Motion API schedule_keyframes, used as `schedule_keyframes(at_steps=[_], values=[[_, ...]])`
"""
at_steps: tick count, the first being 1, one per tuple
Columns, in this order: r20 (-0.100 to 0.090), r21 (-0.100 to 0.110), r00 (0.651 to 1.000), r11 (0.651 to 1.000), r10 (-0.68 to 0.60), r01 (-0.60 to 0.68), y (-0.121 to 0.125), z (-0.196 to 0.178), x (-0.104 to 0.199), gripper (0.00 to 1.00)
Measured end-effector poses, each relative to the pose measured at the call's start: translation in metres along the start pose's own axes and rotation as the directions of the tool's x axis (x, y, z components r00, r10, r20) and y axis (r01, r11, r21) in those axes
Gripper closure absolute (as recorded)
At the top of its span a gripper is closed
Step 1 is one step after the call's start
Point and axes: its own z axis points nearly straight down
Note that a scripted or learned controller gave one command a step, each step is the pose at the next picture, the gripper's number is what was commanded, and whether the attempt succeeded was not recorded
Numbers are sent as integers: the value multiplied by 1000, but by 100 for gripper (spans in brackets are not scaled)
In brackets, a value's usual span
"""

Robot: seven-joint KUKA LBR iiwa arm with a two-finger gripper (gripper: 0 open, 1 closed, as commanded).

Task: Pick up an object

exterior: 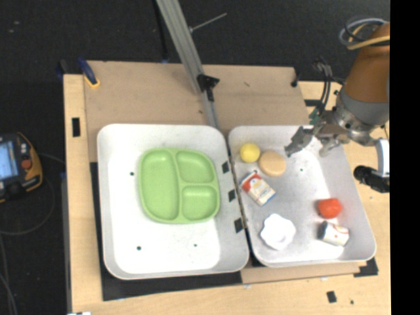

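Camera view, target: tan round object (273, 163), near right bin's (357, 205) far edge, beside yellow ball (249, 152).
Pincer (308, 138): open, empty, above the bin's far edge.
Relation: target lies just left of and nearer than the pincer.

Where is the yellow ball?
The yellow ball sits in the right bin, near its top-left corner, touching or almost touching the tan round thing on its right.

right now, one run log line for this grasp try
phase: approach | gripper: open, holds nothing, above right bin's far edge | nearest: tan round object | left bin: green tray
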Motion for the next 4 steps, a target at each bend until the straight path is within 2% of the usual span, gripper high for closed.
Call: schedule_keyframes(at_steps=[3, 4], values=[[3, 2, 1000, 1000, 4, -4, 12, 135, -5, 0], [3, -3, 1000, 1000, 5, -5, 13, 121, -6, 100]])
